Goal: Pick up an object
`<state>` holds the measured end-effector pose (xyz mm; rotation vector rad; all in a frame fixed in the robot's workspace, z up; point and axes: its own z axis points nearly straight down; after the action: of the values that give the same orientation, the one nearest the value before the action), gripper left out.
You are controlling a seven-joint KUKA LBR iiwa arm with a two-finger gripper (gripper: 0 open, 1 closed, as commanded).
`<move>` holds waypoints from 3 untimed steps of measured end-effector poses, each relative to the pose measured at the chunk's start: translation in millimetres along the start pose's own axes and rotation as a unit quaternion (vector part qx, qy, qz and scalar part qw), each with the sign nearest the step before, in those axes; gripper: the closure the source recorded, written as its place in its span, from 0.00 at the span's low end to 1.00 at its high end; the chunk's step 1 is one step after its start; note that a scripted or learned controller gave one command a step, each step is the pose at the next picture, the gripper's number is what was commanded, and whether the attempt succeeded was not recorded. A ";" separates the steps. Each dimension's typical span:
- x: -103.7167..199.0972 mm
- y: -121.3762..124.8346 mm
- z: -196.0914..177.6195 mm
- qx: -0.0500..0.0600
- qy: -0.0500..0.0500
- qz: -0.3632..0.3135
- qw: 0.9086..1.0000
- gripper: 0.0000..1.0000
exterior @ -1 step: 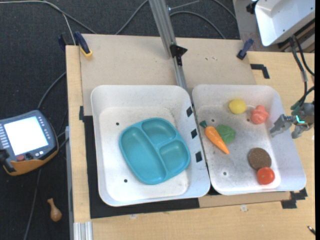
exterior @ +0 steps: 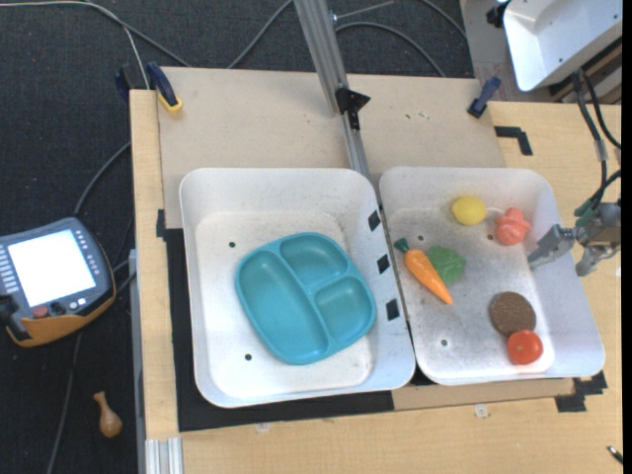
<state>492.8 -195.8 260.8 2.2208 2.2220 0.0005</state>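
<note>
Dark carpet surrounds a pale wooden bench (exterior: 257, 117), with cables trailing across the floor and a pendant (exterior: 49, 279) with a lit screen lying at the far left. Two white bins are set side by side on the bench. A teal divided plate (exterior: 304, 296) is seen lying in the left bin (exterior: 212, 205), tilted a little toward the lower right. A slanted metal post (exterior: 318, 38) is seen rising from between the bins toward the top edge.

Six small things are scattered in the right bin (exterior: 583, 349). A carrot (exterior: 428, 275) is laid diagonally near the left wall, touching a green piece (exterior: 447, 262) just beside it. A yellow lemon (exterior: 469, 210) is placed near the far wall, with a pink piece (exterior: 512, 227) just to its right. A brown round disc (exterior: 513, 312) is found toward the near side, and a red tomato (exterior: 524, 348) is seen just below it.

The gripper (exterior: 555, 245) is seen at the right rim of the right bin, reaching in low from the right edge and pointing left, near the pink piece but apart from it. Nothing is seen between the fingers; how far the jaws are parted cannot be told.
</note>
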 end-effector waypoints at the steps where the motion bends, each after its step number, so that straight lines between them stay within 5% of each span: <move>1: -4.6 0.5 43.6 0.003 0.001 0.001 1.000 0.00; 3: -3.4 -5.4 147.6 0.003 0.002 0.000 1.000 0.00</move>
<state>487.4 -199.2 113.2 2.2262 2.2259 -0.0025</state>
